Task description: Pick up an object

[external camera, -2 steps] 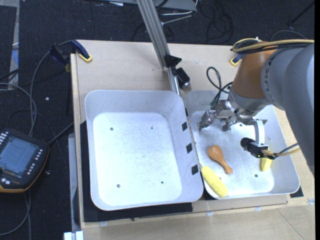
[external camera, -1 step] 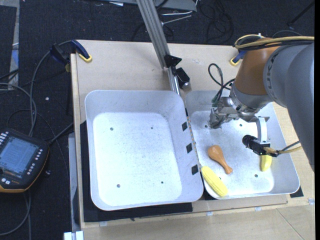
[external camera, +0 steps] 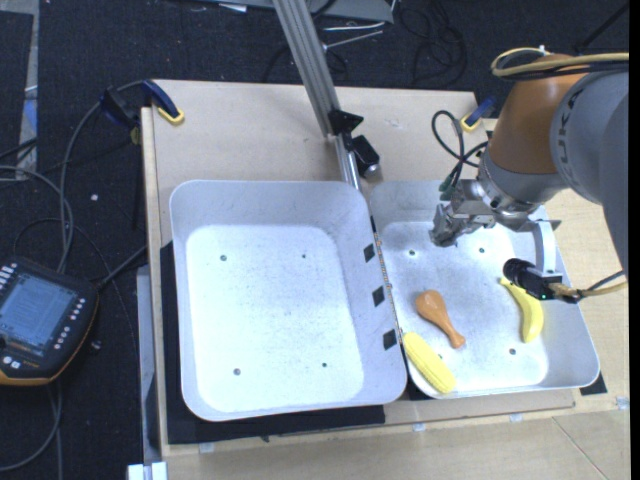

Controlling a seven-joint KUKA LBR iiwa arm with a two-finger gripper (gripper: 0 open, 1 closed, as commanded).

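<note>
The right bin [external camera: 560,368] holds three toy foods. An orange chicken drumstick [external camera: 440,316] lies near its middle. A yellow corn cob [external camera: 428,362] rests against the front left wall. A yellow banana [external camera: 527,306] with a dark tip lies near the right wall. My gripper [external camera: 446,230] hangs over the bin's back left part, above and behind the drumstick, with nothing seen between its fingers. The wrist hides how far the fingers are spread.
The left bin [external camera: 190,268] sits beside the right one, its floor bare white. A slanted metal pole [external camera: 315,68] rises behind the bins. Cables [external camera: 455,143] trail by the wrist. A teach pendant [external camera: 35,318] lies off the bench at left.
</note>
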